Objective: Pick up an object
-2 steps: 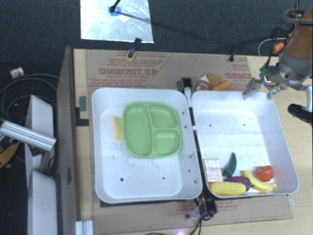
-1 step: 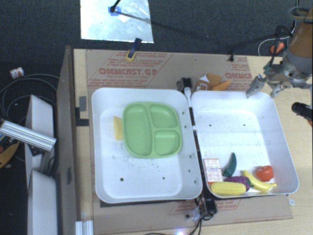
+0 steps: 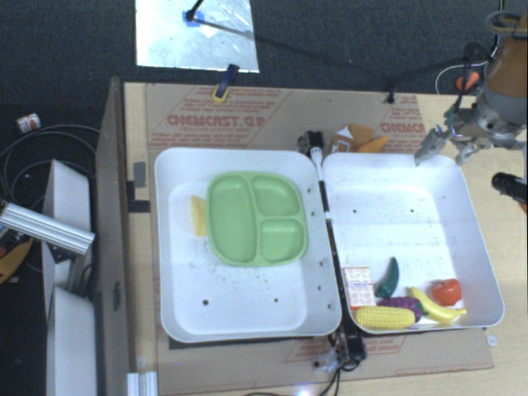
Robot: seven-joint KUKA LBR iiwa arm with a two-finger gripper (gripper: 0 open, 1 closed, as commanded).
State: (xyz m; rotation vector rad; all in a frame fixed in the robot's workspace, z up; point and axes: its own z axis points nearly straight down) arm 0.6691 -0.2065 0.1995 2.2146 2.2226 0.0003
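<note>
The tool (image 3: 445, 148) hung over the far right corner of the right bin (image 3: 412, 200), its two fingers spread apart with nothing between them. The toys lay well apart from it in the bin's near corner: a corn cob (image 3: 384, 318), a purple eggplant (image 3: 406, 305), a banana (image 3: 437, 305), a tomato (image 3: 446, 290), a green pepper (image 3: 388, 277) and a small card (image 3: 357, 286). The left bin (image 3: 177, 246) held a green plate (image 3: 254, 219) with a yellow thing (image 3: 198, 215) just beside it.
</note>
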